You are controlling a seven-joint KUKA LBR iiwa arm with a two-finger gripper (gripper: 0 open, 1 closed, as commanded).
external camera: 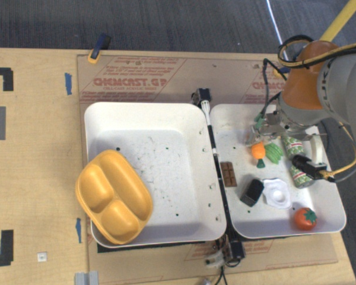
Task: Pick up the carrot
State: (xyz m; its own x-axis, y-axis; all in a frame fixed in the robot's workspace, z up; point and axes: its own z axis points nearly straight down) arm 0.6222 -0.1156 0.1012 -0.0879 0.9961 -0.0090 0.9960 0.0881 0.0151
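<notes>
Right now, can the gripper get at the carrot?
Probably yes. The gripper sits directly over the carrot in the right bin, with nothing between them. Green leafy pieces touch the carrot's side and might get caught too.

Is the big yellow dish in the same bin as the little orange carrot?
No, the yellow three-part plastic dish sits in the left white bin, while the small orange carrot lies in the right white bin.

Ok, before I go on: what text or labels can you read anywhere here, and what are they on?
"CHEMCAST GP", red print, upside down in this view, on the brown sheet under the left bin.
The same red print repeats on the sheet above the right bin, cut off by the arm; unreadable.
Green-labelled cans: print too small to read.
</notes>
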